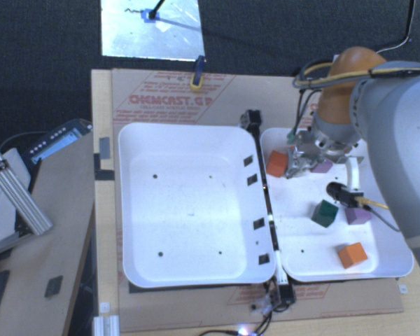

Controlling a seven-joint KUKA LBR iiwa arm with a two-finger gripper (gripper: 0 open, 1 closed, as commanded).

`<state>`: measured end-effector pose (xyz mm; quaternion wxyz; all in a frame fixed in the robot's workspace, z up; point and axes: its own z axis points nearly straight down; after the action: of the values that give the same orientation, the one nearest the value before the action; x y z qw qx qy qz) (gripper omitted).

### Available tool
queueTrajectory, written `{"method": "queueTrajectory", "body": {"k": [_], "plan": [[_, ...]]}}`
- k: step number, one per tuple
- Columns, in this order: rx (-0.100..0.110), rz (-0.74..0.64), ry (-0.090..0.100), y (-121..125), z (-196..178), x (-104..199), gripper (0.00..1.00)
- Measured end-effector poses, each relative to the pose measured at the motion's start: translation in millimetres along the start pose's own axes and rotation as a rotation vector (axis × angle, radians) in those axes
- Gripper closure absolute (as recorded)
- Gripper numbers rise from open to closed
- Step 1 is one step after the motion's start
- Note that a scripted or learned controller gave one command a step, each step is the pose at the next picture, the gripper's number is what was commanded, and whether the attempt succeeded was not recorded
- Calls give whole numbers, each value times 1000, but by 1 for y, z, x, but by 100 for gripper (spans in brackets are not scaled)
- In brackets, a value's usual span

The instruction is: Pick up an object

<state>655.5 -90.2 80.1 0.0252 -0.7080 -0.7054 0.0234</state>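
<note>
Near the far left corner of the right bin [302, 224], the gripper [299, 163] hangs low over the white floor, just beside an orange block [276, 163] that sits close to the wall shared with the left bin [189, 208]. From this slanted camera view I cannot tell whether the gripper is open or closed, and nothing can be seen held in it. A pale purple piece [325, 166] lies just on its other side.

The orange block looks like the nearest candidate: small, stiff, probably light, with flat faces that should take a pinch across two opposite sides. Its closeness to the bin wall may leave little room on that side, so a hold across the free faces seems safer.

Toward the bin's middle sit a green cube [324, 213] and a purple block [358, 215], near each other; a second orange block [352, 255] rests alone by the near right corner, with open floor around it.

Both bins are smooth and shallow, so a nudged block could slide. They rest on a printed cardboard sheet [171, 100], with dark carpet around the bench
</note>
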Motion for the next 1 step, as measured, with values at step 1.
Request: {"method": "queueTrajectory", "body": {"k": [1], "plan": [[0, 0, 0, 0, 0, 0, 100]]}}
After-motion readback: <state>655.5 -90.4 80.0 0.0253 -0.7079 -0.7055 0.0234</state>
